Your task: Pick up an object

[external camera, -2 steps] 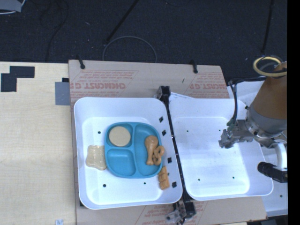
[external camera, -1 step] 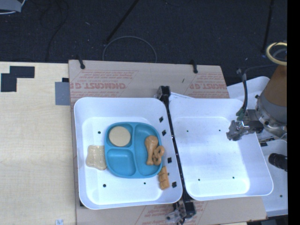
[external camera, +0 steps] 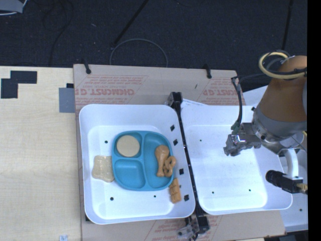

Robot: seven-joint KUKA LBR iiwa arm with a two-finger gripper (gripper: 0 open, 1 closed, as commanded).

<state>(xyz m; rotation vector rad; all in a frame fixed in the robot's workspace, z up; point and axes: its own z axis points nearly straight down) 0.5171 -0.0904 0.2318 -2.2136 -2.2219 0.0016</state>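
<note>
A blue sectioned tray [external camera: 131, 173] lies in the left bin [external camera: 100, 119]. Its upper-left section holds a round tan disc [external camera: 127, 145], and a knobbly tan piece [external camera: 164, 160] lies in its right section. A pale tan slab [external camera: 103, 167] rests on the bin floor just left of the tray. Off the tray's lower right corner sits a small orange-tan chunk [external camera: 175, 190]. My gripper [external camera: 233, 146] hangs over the right bin [external camera: 220, 195], near its upper right part, well apart from all these objects. Nothing shows beneath or in it.
A black divider [external camera: 181, 149] runs between the two bins. The arm's grey and orange body [external camera: 283, 102] covers the right bin's far right side. A black cable [external camera: 239, 104] hangs down near the gripper. Cardboard [external camera: 130, 84] lies under the bins.
</note>
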